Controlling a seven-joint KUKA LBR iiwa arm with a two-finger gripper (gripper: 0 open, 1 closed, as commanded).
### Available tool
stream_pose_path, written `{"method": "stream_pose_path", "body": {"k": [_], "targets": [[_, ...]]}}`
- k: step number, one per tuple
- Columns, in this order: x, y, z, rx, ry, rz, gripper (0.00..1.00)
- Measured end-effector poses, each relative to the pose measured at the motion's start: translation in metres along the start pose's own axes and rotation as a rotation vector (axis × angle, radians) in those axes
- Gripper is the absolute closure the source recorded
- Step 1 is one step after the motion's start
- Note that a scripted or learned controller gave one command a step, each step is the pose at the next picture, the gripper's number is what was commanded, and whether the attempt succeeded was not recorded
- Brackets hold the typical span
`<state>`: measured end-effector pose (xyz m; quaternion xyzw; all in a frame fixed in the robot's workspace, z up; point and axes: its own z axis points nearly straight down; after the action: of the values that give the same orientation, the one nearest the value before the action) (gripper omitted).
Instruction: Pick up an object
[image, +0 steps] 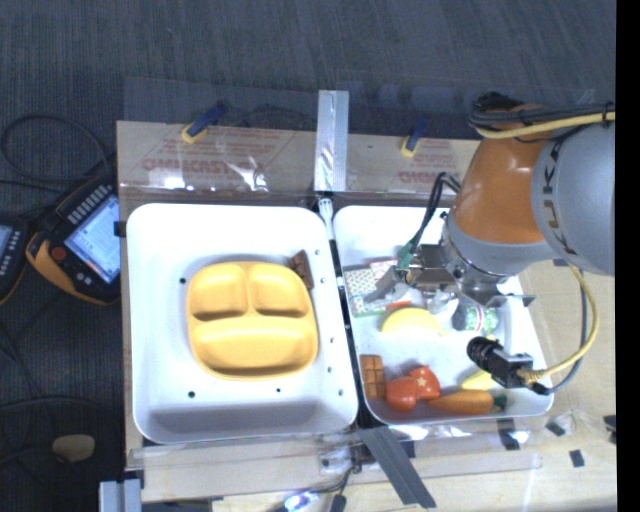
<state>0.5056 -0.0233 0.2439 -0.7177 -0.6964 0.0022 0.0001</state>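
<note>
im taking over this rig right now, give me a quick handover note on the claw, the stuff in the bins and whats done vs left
Claw: low in the right bin, over the clutter near a yellow lemon-like piece. I cannot tell whether it is open or shut, and nothing is visibly held.

Things: the right bin also holds a red piece, an orange carrot-like piece and a brown block along its near side. The left bin holds a yellow divided tray with a small brown item at its far right corner.

Done: no pick confirmed.

Left: grasp one object and lift it out.

Toys (430, 388) crowd the right bin (352, 262); gaps look tight.
</note>
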Motion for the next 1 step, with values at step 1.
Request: {"method": "stream_pose_path", "body": {"k": [1], "targets": [[-0.0745, 0.0338, 0.0372, 0.000, -0.001, -0.003, 0.00]]}}
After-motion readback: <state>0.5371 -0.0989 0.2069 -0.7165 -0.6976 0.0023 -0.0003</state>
